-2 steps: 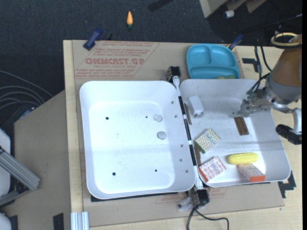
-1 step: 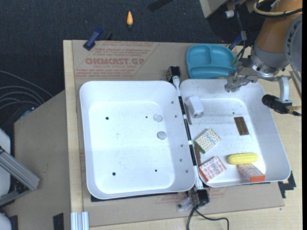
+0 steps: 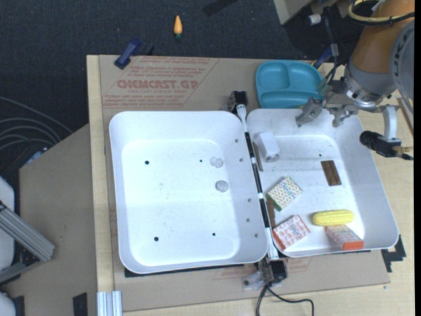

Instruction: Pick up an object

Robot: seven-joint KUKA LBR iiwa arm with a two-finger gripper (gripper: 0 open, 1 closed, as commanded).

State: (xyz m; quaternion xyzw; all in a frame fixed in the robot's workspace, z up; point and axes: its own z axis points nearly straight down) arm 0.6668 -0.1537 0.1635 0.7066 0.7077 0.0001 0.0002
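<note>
The corn cob [image 3: 332, 217] lies in the right bin [image 3: 381, 196], well apart from my gripper [image 3: 323, 112]. My fingers hang spread and bare over that bin's far rim, beside the blue tray [image 3: 288, 83].

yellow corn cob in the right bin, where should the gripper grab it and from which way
Probably grip the corn cob across its narrow middle, coming straight down from above. It lies flat, long axis running left-right, with bare bin floor behind it; the orange-edged block sits close in front, so that finger needs care.

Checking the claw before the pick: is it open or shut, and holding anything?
Open and holding nothing. The claw hangs over the right bin's far rim with its two fingers spread apart and bare space between them.
</note>
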